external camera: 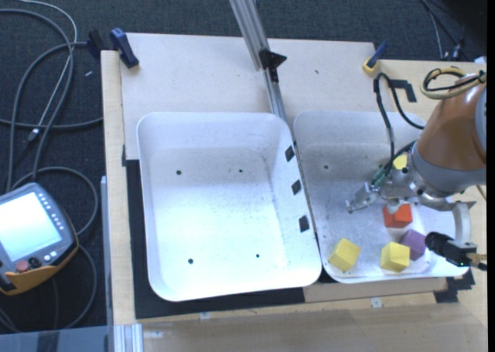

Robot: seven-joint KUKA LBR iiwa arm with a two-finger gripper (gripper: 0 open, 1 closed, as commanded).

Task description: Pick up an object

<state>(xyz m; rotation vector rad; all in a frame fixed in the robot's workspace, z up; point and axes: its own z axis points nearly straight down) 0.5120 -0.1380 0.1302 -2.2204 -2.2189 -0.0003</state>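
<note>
Camera view, arm: I see the grey arm [456, 138] reaching in over the right bin [332, 134], its bulk above that bin's right side.
Hand: the hand [362, 202] sits low in the right bin, near its middle; I cannot tell from here what state it is in, and I see no block held in it.
Blocks: an orange block [397, 216] lies just beside the wrist; a purple block [414, 243] and a yellow block [395, 257] touch each other near the bin's front right corner; a second yellow block [345, 254] sits apart along the front edge.
Left bin: the left bin [155, 157] lies toward the table's [193, 72] left edge.
Risk: I judge the hand is off to the side of every block, so closing here would likely catch nothing; the purple and yellow pair sit so tight that a grasp could shove one away.
Hidden: a yellow scrap [400, 162] behind the wrist may be another block or a fitting, too covered to say.
</note>
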